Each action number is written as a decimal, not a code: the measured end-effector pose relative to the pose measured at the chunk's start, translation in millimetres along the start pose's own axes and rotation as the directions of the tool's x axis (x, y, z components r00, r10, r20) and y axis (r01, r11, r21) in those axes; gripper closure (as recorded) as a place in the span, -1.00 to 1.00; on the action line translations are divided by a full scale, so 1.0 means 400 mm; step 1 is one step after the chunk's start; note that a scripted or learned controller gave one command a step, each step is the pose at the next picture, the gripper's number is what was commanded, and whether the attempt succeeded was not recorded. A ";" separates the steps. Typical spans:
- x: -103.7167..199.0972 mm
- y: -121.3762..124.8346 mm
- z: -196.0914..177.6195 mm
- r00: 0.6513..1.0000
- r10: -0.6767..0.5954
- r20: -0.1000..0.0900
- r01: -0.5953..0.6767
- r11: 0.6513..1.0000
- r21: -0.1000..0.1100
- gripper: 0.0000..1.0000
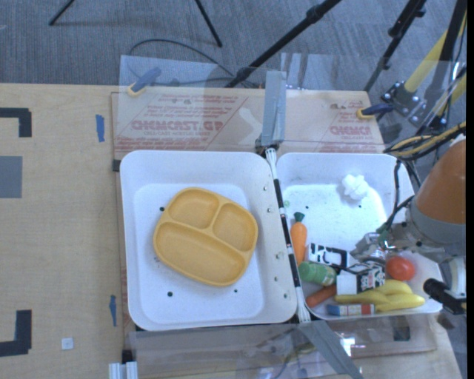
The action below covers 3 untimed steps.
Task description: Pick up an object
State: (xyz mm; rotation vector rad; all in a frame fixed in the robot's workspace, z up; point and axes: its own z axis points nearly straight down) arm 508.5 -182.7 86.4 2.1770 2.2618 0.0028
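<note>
Where toys crowd, gripper (372, 244) hovers beside tomato (401, 267)

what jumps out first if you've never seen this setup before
The yellow divided plate draws the eye first, lying alone in the middle of the left bin. Next comes the colourful clutter in the near part of the right bin: an orange carrot, a red tomato and a yellow banana. The arm's end effector hangs just above that pile, and a white crumpled lump sits apart toward the far wall.

Robotics lab, tripod legs (204, 22), taped bench (59, 222)
</note>
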 end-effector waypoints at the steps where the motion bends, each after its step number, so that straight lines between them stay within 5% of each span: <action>1: -0.003 0.003 -0.028 1.000 0.002 0.003 -0.002 1.000 -0.005 1.00; 2: -0.005 0.004 -0.050 1.000 0.004 0.003 -0.004 1.000 -0.006 1.00; 3: 0.104 -0.006 -0.332 1.000 -0.020 0.000 0.020 1.000 0.004 1.00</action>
